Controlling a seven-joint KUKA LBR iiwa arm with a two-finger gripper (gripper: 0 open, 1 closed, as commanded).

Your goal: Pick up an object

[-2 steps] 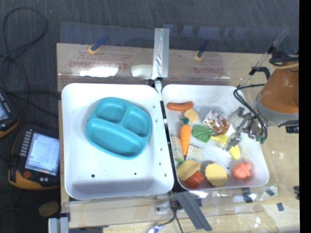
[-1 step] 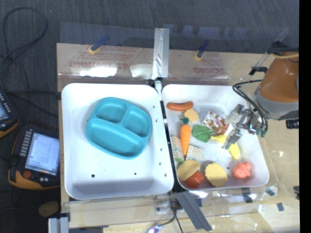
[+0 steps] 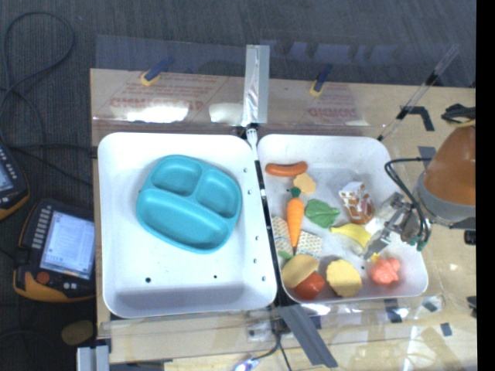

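The right bin (image 3: 387, 154) holds several toy foods: a red sausage (image 3: 286, 169), an orange carrot (image 3: 295, 216), a green leaf (image 3: 321, 212), a yellow banana (image 3: 352, 233), a brown-and-white pastry (image 3: 357, 201), a pink lumpy piece (image 3: 385, 270), a yellow potato shape (image 3: 344, 277) and a red-and-tan fruit (image 3: 303, 275). My gripper (image 3: 389, 226) hangs low over the bin's right side, just right of the banana and above the pink piece. I see nothing held in it.
A blue divided plate (image 3: 189, 201) lies in the left bin (image 3: 124, 284). A metal post (image 3: 256, 83) stands behind the wall between the two bins. A tablet (image 3: 66, 246) rests on the floor at the left. The arm's orange band (image 3: 456, 172) is at the right edge.
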